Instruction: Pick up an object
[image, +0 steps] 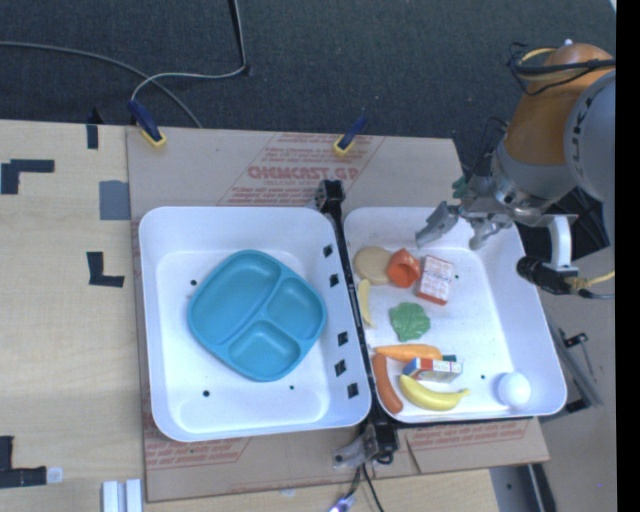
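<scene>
My gripper (458, 227) hangs open over the back of the right bin (520, 300), with nothing between its two grey fingers (432, 226). Just below and left of it lie a red-orange toy piece (403, 267) and a small red-and-white box (435, 279). Farther forward in the same bin are a green leafy toy (409, 321), a carrot (407, 352), a banana (432, 393), a sausage (387, 383), a small colourful carton (433, 367), a white egg (513, 388), a tan round piece (370, 263) and a pale yellow strip (365, 301).
The left bin (170, 300) holds a blue divided plate (257, 313). A row of black clips (343, 300) runs along the wall between the bins. Both bins rest on a cardboard sheet (290, 170) held by yellow clamps.
</scene>
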